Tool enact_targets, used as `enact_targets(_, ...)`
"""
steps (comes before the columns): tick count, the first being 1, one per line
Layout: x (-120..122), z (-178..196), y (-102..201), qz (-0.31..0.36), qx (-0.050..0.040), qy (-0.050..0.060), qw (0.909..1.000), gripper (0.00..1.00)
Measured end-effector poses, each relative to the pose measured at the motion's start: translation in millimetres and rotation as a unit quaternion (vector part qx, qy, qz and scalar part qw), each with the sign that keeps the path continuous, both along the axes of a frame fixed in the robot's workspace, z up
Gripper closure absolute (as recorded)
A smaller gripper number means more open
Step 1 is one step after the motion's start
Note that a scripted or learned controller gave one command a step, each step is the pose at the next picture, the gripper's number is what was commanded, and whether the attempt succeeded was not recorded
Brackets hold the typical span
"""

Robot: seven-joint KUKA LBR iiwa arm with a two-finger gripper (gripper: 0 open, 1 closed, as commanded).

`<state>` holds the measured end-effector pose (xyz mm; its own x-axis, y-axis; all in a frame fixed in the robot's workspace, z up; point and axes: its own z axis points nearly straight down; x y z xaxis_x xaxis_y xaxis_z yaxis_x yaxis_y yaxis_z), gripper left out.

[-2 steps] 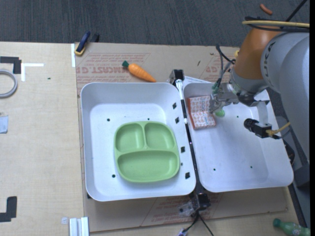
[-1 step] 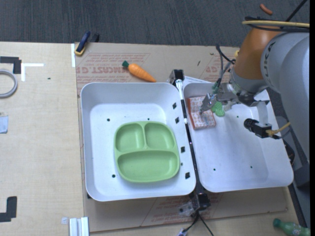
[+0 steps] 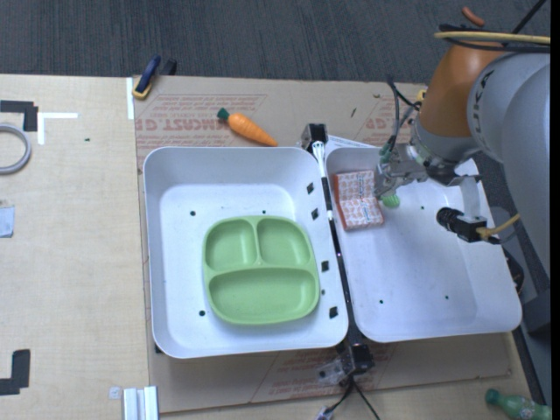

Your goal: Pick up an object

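Observation:
A small red-and-white patterned packet lies flat near the upper left corner of the right bin. Just to its right a small green object sits on the bin floor. My gripper hangs low over that corner, right beside the packet's right edge and directly above the green object. The arm's grey body and orange band reach in from the upper right.
The left bin holds a green three-section plate. A toy carrot lies on the cardboard behind the bins. A black clip sits at the bins' joint. A black cable fitting hangs over the right bin.

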<state>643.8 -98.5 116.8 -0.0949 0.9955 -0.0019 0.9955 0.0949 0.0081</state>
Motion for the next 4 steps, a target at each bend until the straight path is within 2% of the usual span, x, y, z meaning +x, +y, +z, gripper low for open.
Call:
enact_targets(1, -0.2, -0.5, 0.0, 0.000, 0.0000, 0.000, 1.0000, 0.00)
enact_targets(2, 13.2, -19.8, -6.0, -0.245, 0.0063, 0.019, 0.9694, 0.00)
enact_targets(3, 16.0, -8.7, -4.4, -0.244, 0.0078, 0.013, 0.9697, 1.00)
enact_targets(4, 15.0, 156.7, 39.9, -0.382, 0.0012, 0.004, 0.9242, 1.00)
